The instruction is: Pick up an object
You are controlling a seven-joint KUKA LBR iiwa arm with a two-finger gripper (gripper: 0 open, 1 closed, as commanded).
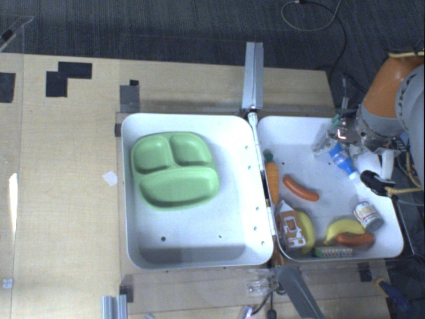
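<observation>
Left bin (133, 198): a shallow white tray on the table (60, 178), holding a green divided plate (174, 168) that lies flat in the bin's far-left part.

Right bin (292, 128), used here as the landmark: it adjoins the left bin along a shared central wall. Against that wall, on the right bin's left side, lies an orange carrot (272, 180). Just right of the carrot, near the bin's middle, rests a sausage (301, 189). At the near-left corner sit a small printed packet (289, 226) and a yellow item (307, 230) touching it. Along the near wall lie a banana (342, 228) and a red item (355, 240) just beside it. At the near-right corner lies a small can (367, 215), tilted.

At the right bin's far-right corner, the pincer (342, 135) hangs above a blue-and-clear bottle (340, 159), the likeliest pick. Whether the pincer is spread or closed cannot be told, nor whether it touches the bottle.

Judgement on the step: the grasp seems to be in approach. A good pick would centre over the bottle's body, span its narrow width, and stay off the bin wall close behind.

Hard to read: the pincer's tip is lost in glare and clutter; the arm (392, 92) is cut off at the right; the bottle's clear portion blends into the white floor.
</observation>
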